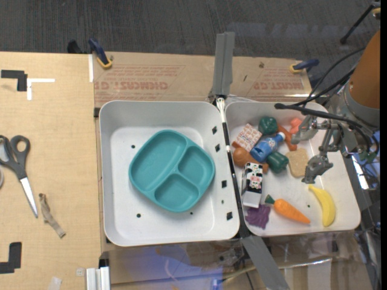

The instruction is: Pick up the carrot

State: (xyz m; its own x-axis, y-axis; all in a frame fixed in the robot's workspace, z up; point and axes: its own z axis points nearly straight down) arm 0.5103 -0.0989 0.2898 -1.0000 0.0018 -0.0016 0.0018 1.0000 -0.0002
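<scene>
Two bins: white, shallow, side by side; the gripper (318,162) hangs over the right bin (347,222), near its right wall.
Jaws: two metal fingers pointing down and spread a little apart, nothing between them.
Tan bread-like piece (297,163): just left of the jaws, almost touching.
Banana (325,205): just below the jaws, toward the near edge of the bin.
Carrot (291,211): orange with a green stub, lying flat below and left of the jaws, just beside the banana, apart from the fingers.
Dark green block (277,161): left of the jaws, past the tan piece.
Blue bottle (266,145): further left and slightly up.
Milk carton with cow spots (254,180): well left of the jaws, by the bin divider.
Purple piece (258,217): left of the carrot, at the carton's foot.
Teal divided plate (173,171): far left of the jaws, in the left bin (115,222).
Scissors (20,171): farthest left, on the bench.
</scene>
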